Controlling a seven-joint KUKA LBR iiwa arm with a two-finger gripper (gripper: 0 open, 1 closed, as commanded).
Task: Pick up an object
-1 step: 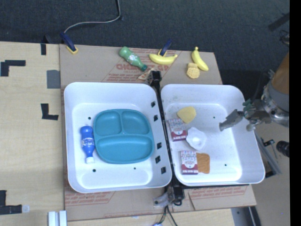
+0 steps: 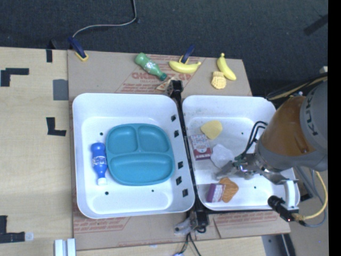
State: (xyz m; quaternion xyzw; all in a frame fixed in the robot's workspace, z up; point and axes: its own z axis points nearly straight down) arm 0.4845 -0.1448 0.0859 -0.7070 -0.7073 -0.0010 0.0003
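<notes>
Over the right bin (image 2: 266, 106), the claw (image 2: 228, 169) reaches low toward the bin's middle, its dark tips pointing left, just beside a crumpled white wrapper (image 2: 221, 154) and just above a tan pastry (image 2: 229, 189); whether it is apart or together cannot be told, and nothing shows clamped in it; the arm (image 2: 290, 135) enters from the right, its orange band bulking over the bin's right wall, with cables looping round the wrist; in the same bin lie a yellow wedge (image 2: 211, 128) near the back, a small red-and-white carton (image 2: 201, 146) by the left wall, and a purple packet (image 2: 213, 192) touching the pastry at the front; the left bin (image 2: 85, 108) holds a blue divided plate (image 2: 140, 154) at its middle and a blue bottle (image 2: 98, 162) with a white cap, lying just beside the plate's left edge; on the cardboard behind the bins, on the counter (image 2: 26, 143), rest a green bottle (image 2: 150, 66), a banana (image 2: 184, 66), a second banana (image 2: 225, 68) and a yellow corn piece (image 2: 217, 80), all well apart from the claw.
</notes>
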